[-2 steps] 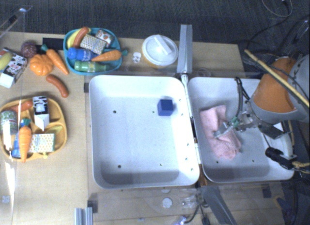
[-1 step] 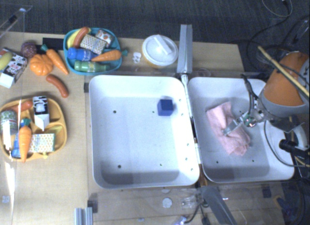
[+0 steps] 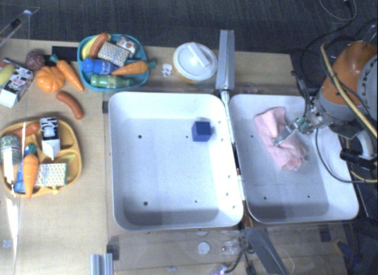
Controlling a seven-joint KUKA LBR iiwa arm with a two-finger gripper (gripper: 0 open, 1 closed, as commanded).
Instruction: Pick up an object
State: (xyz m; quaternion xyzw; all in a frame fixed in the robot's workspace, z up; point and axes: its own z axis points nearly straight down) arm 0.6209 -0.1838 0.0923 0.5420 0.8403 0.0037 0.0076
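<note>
Tabletop (image 3: 59, 220): two white bins, centre frame. Left bin (image 3: 171, 209): one blue cube (image 3: 202, 130), upper right of its floor. Right bin (image 3: 295, 206): pink cloth (image 3: 274, 135), upper middle. Gripper (image 3: 287, 137): low over the cloth, touching it; finger spread cannot be told.

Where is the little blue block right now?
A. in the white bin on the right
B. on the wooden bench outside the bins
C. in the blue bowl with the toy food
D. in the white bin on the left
D: the blue block sits on the floor of the left bin, near its upper right corner, while the pink cloth lies in the right bin under the gripper.
</note>
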